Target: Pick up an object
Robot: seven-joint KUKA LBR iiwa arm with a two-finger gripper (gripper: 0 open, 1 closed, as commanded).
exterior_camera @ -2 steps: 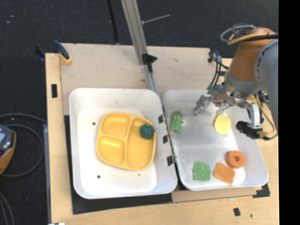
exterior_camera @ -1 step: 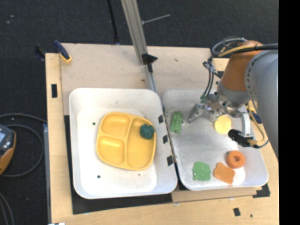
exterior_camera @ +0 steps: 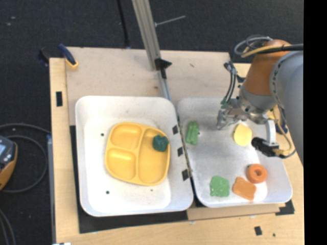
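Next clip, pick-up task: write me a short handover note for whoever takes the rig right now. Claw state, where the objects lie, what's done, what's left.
Claw: low over the upper part of the right bin, nothing seen between its fingers; open or shut is not clear.
Right bin: yellow round piece just right of the claw, light green piece by the left wall, green block, orange block and orange ring toward the near edge.
Left bin: yellow tray with a dark green piece in its right compartment.
Done: nothing lifted yet.
Left: grasp and lift one object; the yellow round piece is nearest.
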